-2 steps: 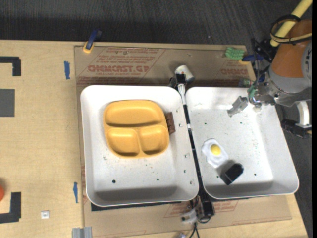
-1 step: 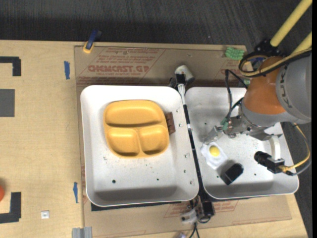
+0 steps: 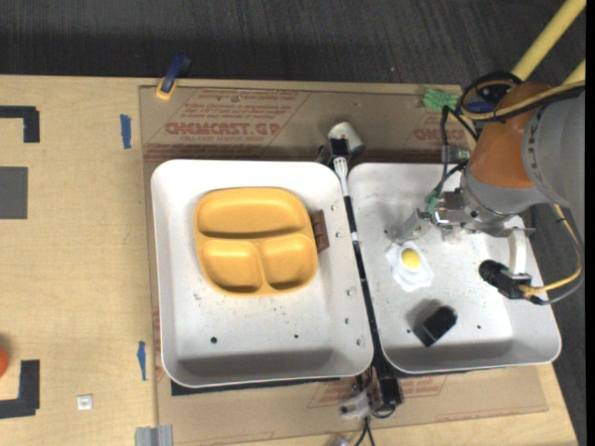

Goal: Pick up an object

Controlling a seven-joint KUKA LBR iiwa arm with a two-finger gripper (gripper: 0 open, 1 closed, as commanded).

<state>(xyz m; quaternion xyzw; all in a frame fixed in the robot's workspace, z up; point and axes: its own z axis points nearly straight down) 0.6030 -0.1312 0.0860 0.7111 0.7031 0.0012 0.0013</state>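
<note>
The approach step is judged in hand: the gripper (image 3: 414,231) is poised just above the fried-egg toy (image 3: 411,264). Whether anything is held cannot be told. A short descent is called for next.

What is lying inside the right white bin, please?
Inside the right bin: a fried-egg toy and a black block. The gripper and arm cover part of its floor.

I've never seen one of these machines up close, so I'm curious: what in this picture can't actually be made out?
- Claw: the grey arm's wrist covers most of it from above, so its grip can't be judged.
- Small brown object: mostly tucked behind the yellow three-compartment plastic tray in the left white bin; unidentifiable.
- Fried-egg-like white and yellow item: too small to confirm.
- Red object: cut off by the left edge.
</note>
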